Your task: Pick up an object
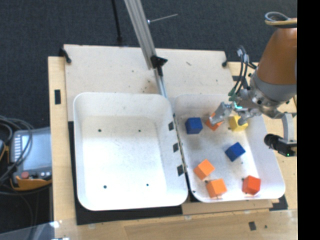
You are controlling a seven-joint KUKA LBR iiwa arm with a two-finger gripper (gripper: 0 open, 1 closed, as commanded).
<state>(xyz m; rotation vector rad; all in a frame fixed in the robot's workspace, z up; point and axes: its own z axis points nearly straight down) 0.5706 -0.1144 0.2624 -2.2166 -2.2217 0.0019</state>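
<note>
My gripper (229, 118) hangs low over the back of the right bin (267, 176), open, with nothing held. A small orange block (214, 122) lies just under its left finger, and a yellow block (238, 123) lies just under its right side. A blue cube (194, 125) sits to the left of them. Nearer the front are a second blue cube (235, 151), two orange cubes (204, 169) (216, 187) and a red-orange cube (251, 185). The arm's orange band (280, 54) rises at the right.
The left bin (82, 134) stands beside the right one, their walls meeting at a ridge with black clips (176, 147). A slanted metal pole (145, 39) rises from behind the bins. A black fitting (277, 143) sits at the right bin's edge.
</note>
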